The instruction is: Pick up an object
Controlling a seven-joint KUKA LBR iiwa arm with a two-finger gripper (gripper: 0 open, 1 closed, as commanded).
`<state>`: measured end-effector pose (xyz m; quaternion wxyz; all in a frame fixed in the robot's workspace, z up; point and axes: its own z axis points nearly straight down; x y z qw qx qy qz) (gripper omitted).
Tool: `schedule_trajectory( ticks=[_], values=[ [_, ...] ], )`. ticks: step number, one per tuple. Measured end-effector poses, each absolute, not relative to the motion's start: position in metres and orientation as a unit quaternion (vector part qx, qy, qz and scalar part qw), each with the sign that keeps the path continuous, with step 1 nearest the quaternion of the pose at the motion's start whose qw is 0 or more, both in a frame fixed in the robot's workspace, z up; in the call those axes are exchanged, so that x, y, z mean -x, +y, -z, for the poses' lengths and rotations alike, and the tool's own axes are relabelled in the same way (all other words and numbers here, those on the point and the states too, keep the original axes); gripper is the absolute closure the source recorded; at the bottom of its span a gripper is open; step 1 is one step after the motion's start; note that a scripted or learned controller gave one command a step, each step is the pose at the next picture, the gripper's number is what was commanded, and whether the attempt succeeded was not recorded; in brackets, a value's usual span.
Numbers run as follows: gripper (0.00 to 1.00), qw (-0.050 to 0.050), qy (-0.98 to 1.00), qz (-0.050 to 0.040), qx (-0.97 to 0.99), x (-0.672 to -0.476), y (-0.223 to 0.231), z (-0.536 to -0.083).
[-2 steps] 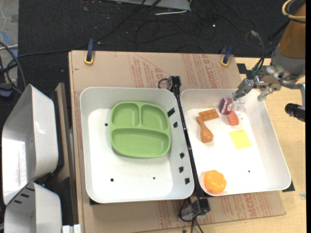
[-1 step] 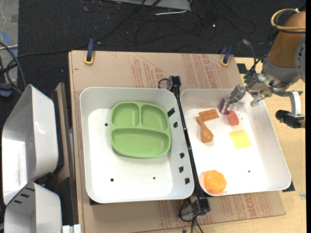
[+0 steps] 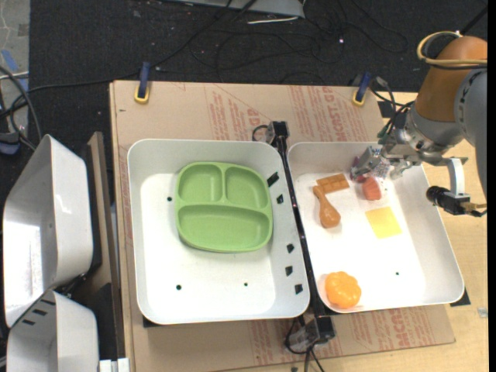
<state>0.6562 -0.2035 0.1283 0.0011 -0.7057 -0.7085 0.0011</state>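
Observation:
In the right bin lie a small red piece, a brown drumstick-shaped piece, a tan flat piece, a yellow square slice and an orange round piece. My gripper hangs at the bin's far edge, just above the red piece. Its fingers point down toward that piece, and nothing shows between them.
The left bin holds a green divided plate. A black divider with clips runs between the bins. Yellow clamps hold the cardboard base at the back. White tubs stand off the bench at far left.

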Motion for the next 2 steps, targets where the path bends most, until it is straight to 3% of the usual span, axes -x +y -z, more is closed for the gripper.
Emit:
schedule_trajectory(
  ticks=[1, 2],
  values=[
    [1.0, -0.002, -0.709, 0.0002, 0.705, -0.658, -0.204, -0.142],
    [1.0, -0.004, -0.708, 0.0018, 0.706, -0.658, -0.205, -0.207]
  ],
)
